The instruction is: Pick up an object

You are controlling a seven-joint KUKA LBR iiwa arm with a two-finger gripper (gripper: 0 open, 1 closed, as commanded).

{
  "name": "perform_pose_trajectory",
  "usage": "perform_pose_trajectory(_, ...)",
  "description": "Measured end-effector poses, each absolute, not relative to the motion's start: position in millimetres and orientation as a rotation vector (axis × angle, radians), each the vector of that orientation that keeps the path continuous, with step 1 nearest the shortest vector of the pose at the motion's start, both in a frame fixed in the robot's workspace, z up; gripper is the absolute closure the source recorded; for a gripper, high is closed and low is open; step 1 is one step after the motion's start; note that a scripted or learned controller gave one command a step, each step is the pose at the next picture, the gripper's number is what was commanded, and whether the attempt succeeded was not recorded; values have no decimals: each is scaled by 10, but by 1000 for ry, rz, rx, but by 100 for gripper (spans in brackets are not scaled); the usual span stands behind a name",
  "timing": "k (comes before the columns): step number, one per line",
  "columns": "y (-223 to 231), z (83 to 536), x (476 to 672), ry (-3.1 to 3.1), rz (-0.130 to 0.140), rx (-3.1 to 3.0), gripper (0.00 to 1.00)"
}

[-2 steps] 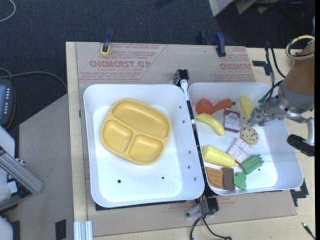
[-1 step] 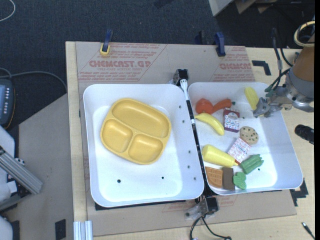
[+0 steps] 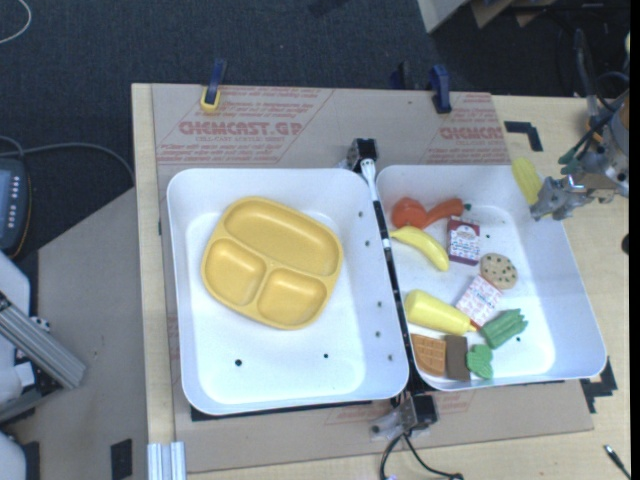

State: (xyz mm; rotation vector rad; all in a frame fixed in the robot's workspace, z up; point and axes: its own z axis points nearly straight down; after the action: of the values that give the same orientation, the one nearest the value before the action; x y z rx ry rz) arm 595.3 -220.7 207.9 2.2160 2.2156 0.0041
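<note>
The right bin (image 3: 560, 268) holds several toy foods: an orange carrot-like piece (image 3: 425, 211), a yellow banana (image 3: 420, 247), a small red box (image 3: 463, 241), a cookie (image 3: 497, 270), a pink and white packet (image 3: 478, 300), a fat yellow piece (image 3: 436, 312), a green vegetable (image 3: 503, 326) and a waffle square (image 3: 427, 353). My gripper (image 3: 553, 200) hangs over the bin's far right rim, above and to the right of these items. A yellow piece (image 3: 525, 178) lies just left of it on the rim.
A yellow divided plate (image 3: 270, 261) lies in the left bin (image 3: 300, 368). Blue and yellow clamps (image 3: 212, 88) hold the board at the back. A black divider (image 3: 380, 238) runs between the two bins.
</note>
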Motion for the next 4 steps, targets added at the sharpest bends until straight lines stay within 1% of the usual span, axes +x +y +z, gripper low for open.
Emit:
perform_pose_trajectory(1,-2211,2266,5963,2218,3,2217,100)
perform_pose_trajectory(2,-1679,2160,6165,2229,2,2215,100)
perform_pose_trajectory(3,-1216,2291,6338,2226,5,2213,100)
perform_pose_trajectory(4,-678,2196,6479,2227,4,2214,100)
